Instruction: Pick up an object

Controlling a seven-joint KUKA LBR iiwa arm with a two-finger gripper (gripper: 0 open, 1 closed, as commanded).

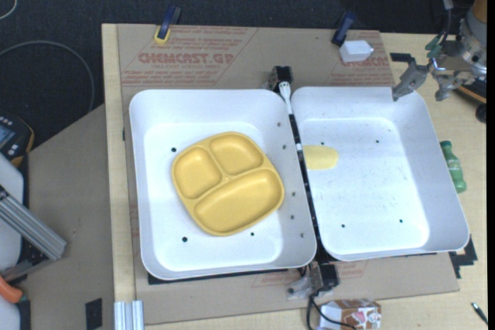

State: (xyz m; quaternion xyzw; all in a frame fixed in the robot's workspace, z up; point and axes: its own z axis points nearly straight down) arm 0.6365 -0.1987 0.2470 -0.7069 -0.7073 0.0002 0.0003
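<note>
1. Gripper (424, 81): seen above the far right corner of the right bin (433, 232), its two fingers spread apart with nothing held between them.
2. Yellow divided plate (227, 182): laid flat in the middle of the left bin (151, 243).
3. Small yellow object (320, 158): found in the right bin, against its left edge.
</note>
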